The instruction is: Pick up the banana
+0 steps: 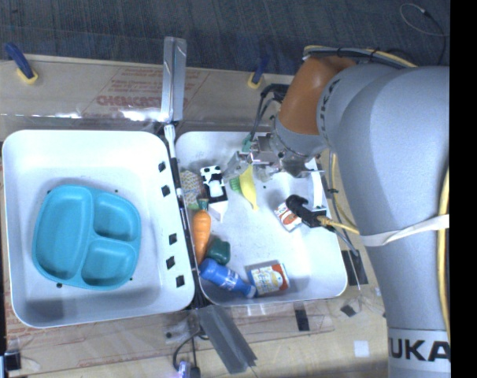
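The gripper [250, 164] hangs over the banana [247, 186] near the right bin's [333, 278] far edge, its grasp unclear to me; next it must lift.

Even overhead light, soft shadows, slightly blurred, low resolution

A pale wooden bench top [81, 93] bearing faded red lettering sits on dark blue-grey carpeted floor [223, 14]. Two blue clamps [20, 60] grip its far edge; a grey metal bar [174, 77] stands between them.
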Available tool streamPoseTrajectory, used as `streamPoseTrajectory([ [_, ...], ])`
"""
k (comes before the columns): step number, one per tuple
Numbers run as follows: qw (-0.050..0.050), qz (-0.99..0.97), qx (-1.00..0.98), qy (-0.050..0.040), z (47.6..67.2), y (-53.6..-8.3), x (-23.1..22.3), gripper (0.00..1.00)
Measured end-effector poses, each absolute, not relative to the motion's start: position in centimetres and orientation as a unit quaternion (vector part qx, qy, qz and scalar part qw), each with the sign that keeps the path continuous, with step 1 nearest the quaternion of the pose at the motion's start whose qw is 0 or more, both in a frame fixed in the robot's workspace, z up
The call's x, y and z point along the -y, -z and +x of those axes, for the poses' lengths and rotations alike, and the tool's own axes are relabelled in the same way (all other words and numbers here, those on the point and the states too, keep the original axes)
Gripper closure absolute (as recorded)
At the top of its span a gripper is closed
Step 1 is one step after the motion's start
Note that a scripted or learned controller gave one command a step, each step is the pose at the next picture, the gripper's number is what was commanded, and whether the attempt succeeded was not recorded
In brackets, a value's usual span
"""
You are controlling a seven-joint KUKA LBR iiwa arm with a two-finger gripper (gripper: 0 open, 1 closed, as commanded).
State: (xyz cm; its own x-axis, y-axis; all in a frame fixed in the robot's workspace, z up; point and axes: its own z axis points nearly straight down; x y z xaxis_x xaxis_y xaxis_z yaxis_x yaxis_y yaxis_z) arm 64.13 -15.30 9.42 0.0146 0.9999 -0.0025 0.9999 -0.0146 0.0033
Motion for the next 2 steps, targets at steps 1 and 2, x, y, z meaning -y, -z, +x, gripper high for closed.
streamPoseTrajectory([
  [1, 0.001, 0.711, -0.703, 0.0002, 64.1, -10.3, 15.2, 1.0],
  [2, -0.001, 0.699, -0.715, 0.0004, 65.5, -25.2, 5.2, 1.0],
])
